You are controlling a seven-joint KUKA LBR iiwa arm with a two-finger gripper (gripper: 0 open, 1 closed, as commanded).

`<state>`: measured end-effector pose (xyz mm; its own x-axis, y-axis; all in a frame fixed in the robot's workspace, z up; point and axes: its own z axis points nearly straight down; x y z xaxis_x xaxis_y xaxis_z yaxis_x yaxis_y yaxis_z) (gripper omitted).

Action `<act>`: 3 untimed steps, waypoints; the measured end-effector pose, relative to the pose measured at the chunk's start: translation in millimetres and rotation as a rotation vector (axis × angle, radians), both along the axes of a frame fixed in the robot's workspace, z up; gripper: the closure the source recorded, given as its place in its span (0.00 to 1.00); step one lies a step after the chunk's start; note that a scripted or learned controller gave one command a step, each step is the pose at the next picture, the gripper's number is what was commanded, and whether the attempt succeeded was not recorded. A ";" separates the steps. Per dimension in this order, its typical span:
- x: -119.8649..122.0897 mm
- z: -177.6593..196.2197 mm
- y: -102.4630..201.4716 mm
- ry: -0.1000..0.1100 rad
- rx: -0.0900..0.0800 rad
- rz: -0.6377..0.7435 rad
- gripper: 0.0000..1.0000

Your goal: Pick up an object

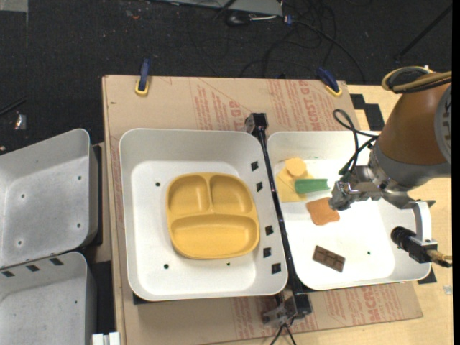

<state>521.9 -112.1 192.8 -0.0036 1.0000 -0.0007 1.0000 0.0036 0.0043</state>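
In the right bin [374, 264] lie a round orange piece [295, 167], a pale yellow flat piece [286, 187], a green block [311, 186], an orange-brown slab [323, 212] and a dark brown bar [329, 259]. My gripper [343, 195] hangs over the bin's middle, just right of the green block and directly above the orange-brown slab's right end. Nothing shows between its tips.
The left bin [144, 264] holds a yellow divided plate [213, 215]. A black divider [269, 192] runs between the bins. The arm's orange band [417, 124] and grey wrist cover the right bin's far right part. Grey trays [43, 192] sit off the bench at left.
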 end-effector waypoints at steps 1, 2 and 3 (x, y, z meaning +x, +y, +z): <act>0.9 28.1 0.1 0.002 0.000 -0.001 1.00; 17.2 24.2 44.0 0.003 0.001 0.003 1.00; 27.2 17.2 97.5 0.004 0.002 0.004 1.00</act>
<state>549.1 -14.6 210.0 -0.0078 1.0000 0.0009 1.0000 0.0078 0.0003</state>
